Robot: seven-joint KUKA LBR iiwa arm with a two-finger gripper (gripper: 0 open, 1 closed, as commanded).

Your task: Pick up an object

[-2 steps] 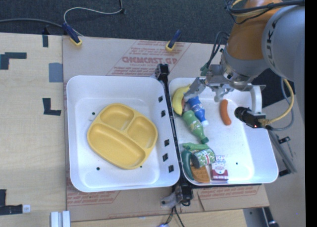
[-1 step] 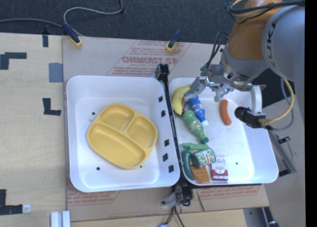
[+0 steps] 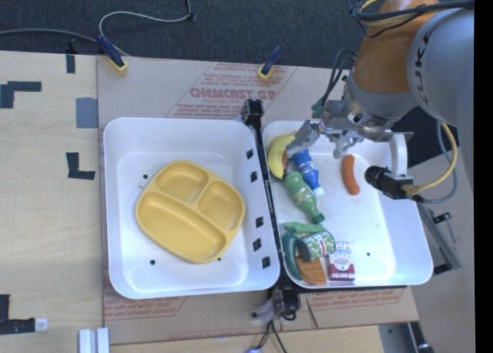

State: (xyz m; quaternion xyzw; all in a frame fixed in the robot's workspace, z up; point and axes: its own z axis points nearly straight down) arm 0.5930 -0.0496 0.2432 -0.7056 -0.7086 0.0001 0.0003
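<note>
Camera view: the gripper hangs spread and empty at the right bin's 12 o'clock, above banana and bottle; approach step, next it must descend and close on one

Grey KUKA arm with black lettering, glossy orange band, black cables, metal pincer.

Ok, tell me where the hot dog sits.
In the camera view, the hot dog lies in the right bin, near its upper edge, just right of the blue bottle and below the gripper.
</note>
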